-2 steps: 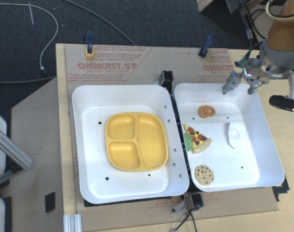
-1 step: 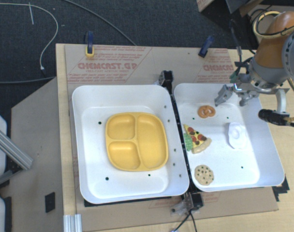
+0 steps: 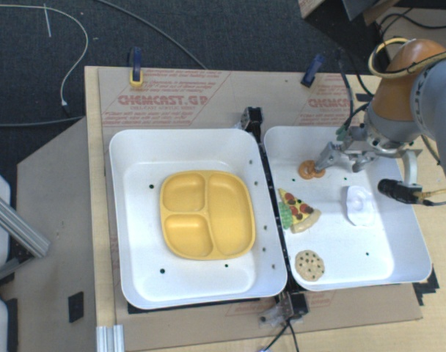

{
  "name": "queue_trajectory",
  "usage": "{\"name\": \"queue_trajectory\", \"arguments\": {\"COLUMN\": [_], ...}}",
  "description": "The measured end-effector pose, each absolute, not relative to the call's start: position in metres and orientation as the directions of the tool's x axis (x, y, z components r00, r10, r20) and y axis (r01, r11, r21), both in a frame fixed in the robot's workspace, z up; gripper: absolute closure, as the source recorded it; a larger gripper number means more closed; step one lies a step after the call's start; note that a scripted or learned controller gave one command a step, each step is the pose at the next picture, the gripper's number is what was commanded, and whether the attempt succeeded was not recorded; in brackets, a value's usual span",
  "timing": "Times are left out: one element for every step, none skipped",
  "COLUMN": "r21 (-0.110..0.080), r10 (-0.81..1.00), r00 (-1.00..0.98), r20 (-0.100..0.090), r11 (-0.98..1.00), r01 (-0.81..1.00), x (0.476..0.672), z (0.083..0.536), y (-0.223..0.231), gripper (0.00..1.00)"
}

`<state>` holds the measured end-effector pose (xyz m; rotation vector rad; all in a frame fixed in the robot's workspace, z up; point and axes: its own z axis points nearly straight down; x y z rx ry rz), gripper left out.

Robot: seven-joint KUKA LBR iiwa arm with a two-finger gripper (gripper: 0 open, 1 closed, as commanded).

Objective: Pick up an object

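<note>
From the overhead camera view, the tabletop (image 3: 172, 86) carries two shallow white bins side by side. The left bin (image 3: 135, 160) holds one thing: a yellow divided plate (image 3: 207, 214) with three compartments, lying flat near the bin's middle.

The right bin (image 3: 399, 259) holds four things. One small round orange-brown piece (image 3: 308, 170) lies near the bin's upper left. One pizza slice toy (image 3: 296, 211) lies at the left wall, below that piece. One chocolate-chip cookie (image 3: 309, 265) lies near the lower left corner. One white object (image 3: 359, 204), hard to make out against the bin floor, lies right of the pizza slice.

The one arm reaches in from the right, and its jaws (image 3: 322, 161) sit low over the upper part of the right bin, their tips just beside the orange-brown piece. Whether they are parted or closed, I cannot tell, and nothing is visibly held between them.
</note>
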<state>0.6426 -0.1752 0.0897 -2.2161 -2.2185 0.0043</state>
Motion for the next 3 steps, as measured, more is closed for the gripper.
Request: {"name": "queue_trajectory", "arguments": {"r21": [0.001, 0.008, 0.008], "r10": [1.000, 1.000, 1.000], "r00": [-0.002, -0.001, -0.001], "r20": [0.000, -0.002, -0.002], "r11": [0.002, 0.001, 0.001], "r01": [1.000, 1.000, 1.000], "x": [0.645, 0.647, 0.648], "z": [0.105, 0.171, 0.226], "y": [-0.175, -0.174, -0.174], "gripper": [1.00, 1.00, 1.00]}}
